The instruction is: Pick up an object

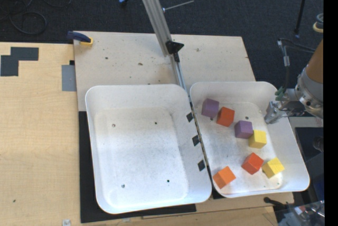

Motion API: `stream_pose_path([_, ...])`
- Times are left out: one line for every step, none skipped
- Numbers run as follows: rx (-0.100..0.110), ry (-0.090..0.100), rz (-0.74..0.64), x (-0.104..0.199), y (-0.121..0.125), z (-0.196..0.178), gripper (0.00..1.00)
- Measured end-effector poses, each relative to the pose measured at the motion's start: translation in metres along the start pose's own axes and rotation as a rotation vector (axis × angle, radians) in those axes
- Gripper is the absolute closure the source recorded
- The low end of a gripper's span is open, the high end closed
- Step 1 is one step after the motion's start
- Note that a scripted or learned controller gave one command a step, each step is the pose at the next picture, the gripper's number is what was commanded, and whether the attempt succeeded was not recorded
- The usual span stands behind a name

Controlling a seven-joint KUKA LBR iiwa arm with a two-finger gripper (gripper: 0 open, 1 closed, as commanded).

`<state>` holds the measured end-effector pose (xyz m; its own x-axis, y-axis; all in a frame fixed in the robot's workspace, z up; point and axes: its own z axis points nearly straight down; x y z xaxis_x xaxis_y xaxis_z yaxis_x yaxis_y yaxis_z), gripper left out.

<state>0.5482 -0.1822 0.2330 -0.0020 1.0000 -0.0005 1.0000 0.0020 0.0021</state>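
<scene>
Seven matte cubes scattered in right bin [296,182]: purple [210,107], red-orange [225,116], purple [243,129], yellow [258,139], red [252,163], yellow [273,168], orange [225,176]. Metallic hand [273,112] over bin's right rim; grip state unreadable.

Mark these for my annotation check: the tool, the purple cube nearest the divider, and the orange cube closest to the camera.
tool [272,113]: camera view, its tip.
purple cube [210,107]: camera view, top face.
orange cube [225,176]: camera view, top face.
</scene>
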Motion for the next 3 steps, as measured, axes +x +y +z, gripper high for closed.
stream_pose_path([-0.001, -0.001, -0.001, -0.001, 0.001, -0.047, 1.0])
stream_pose_path([0.006, 0.003, -0.002, 0.052, -0.002, -0.028, 1.0])
stream_pose_path([0.006, 0.004, -0.003, 0.11, -0.014, -0.027, 1.0])
